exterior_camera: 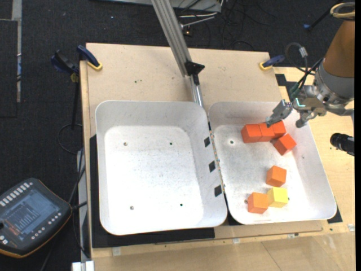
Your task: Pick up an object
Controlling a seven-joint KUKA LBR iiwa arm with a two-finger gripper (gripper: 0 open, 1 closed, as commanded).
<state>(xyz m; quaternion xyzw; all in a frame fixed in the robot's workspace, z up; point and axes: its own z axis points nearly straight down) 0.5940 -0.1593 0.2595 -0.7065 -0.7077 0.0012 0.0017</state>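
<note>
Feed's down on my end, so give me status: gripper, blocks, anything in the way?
Gripper open, above right bin's far corner, holding nothing. Nearest orange blocks clustered just beside it. Yellow block nearer front. Nothing in the way.

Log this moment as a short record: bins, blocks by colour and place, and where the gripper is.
bins: left bin and right bin, white, side by side
right bin contents: five orange blocks, one yellow block
upper cluster: three orange blocks bunched near the far edge
middle: single orange block, apart from the rest
near corner: orange block touching the yellow one
gripper: above the right bin's far right part, beside the upper cluster
holding: nothing seen between the jaws
</note>
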